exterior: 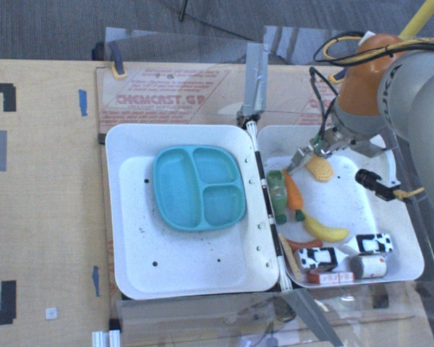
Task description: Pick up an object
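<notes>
My gripper (309, 155) hangs over the far left part of the right bin (409, 262), just above a yellow rounded object (319, 168). It is unclear whether it touches that object. A green item (277, 194) and an orange carrot (293, 191) lie side by side along the bin's left wall. Nearer the front lies a yellow banana (325, 229). Two black-and-white toy cars (320, 257) (375, 243) and a white can (369, 266) sit at the front of the bin.
The left bin (130, 215) holds a teal divided plate (200, 187). A red-and-white flat item (329, 276) lies by the right bin's front edge. The arm's grey body and orange band (362, 78) cover the right bin's far right corner.
</notes>
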`<state>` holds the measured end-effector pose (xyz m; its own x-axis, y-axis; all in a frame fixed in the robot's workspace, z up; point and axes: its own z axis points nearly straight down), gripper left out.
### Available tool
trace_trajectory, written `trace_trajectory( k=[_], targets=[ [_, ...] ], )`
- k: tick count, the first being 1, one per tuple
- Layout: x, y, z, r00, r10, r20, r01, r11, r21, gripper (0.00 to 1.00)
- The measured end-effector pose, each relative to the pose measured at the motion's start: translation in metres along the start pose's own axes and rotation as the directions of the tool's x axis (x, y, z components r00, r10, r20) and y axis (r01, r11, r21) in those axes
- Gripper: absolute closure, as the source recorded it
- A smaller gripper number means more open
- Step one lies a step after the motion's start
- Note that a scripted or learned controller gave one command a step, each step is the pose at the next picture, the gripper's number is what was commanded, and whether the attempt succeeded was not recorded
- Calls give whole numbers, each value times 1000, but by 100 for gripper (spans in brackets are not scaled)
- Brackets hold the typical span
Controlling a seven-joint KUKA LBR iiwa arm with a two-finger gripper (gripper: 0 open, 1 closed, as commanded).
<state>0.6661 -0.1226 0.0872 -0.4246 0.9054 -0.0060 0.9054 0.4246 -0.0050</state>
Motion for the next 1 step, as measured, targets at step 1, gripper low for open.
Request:
trace_trajectory(
  k=[1],
  targets=[
    [24,7,-65,991,131,-3,-131,991,-9,0]
  ],
)
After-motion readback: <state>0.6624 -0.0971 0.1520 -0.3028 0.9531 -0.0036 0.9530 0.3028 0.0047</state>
